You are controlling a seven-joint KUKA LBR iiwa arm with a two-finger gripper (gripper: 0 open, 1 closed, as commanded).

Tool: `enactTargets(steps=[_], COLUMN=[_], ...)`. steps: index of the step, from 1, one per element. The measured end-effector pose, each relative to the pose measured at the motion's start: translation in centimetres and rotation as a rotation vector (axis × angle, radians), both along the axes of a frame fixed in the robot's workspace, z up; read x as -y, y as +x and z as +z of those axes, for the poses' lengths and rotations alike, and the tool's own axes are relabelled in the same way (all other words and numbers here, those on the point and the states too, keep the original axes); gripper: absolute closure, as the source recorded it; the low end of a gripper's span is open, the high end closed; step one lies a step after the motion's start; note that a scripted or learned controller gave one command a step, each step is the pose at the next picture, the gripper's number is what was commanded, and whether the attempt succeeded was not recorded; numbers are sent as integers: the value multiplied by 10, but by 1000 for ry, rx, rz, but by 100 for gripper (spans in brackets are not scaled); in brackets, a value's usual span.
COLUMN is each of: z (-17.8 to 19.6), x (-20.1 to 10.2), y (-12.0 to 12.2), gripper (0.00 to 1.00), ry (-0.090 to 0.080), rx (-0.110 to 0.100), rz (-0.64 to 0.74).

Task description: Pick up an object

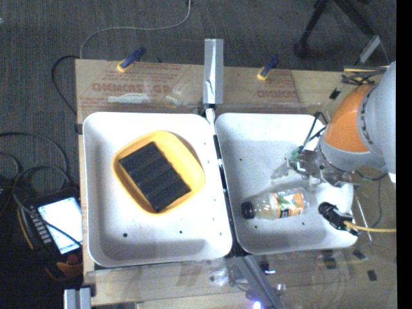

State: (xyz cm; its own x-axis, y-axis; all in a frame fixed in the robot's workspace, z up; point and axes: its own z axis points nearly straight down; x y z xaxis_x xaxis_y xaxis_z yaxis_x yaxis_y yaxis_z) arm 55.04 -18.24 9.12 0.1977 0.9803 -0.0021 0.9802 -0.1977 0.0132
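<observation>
Lying flat, bottle (275,206) points its cap left.

Two white bins (96,192) (257,240). One yellow dish (187,150), one black ridged block (154,176) in it. One bottle (275,206). Two clamps (131,59) (268,67).

Even, bright overhead light; soft shadows, slightly grainy, white bins (96,237) glaring.

white bins (96,172), yellow dish (191,156) with black ribbed insert (154,176), clear bottle (275,206) with black cap and orange label.
</observation>
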Motion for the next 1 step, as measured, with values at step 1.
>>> enactTargets(steps=[1], z=[1], x=[-10], y=[-38], gripper=[0], ry=[-6], rx=[5], rz=[209])
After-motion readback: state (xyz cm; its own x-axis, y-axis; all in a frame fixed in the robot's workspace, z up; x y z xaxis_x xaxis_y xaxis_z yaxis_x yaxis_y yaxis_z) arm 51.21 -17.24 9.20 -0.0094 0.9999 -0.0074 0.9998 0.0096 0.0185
